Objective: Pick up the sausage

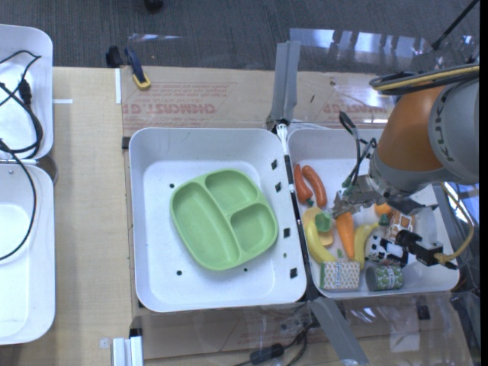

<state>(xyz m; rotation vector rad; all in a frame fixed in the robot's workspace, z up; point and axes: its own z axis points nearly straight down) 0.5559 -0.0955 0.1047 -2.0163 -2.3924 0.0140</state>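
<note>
Lying glossy and curved, sausage, metal gripper beside, grip state unclear.

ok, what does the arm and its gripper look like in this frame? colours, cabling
The arm is a rounded grey shell with a broad orange band above the wrist. A yellow-and-black cable runs along its top, and thin dark cables trail down toward the gripper, a small metallic grey piece with dark parts.
</note>
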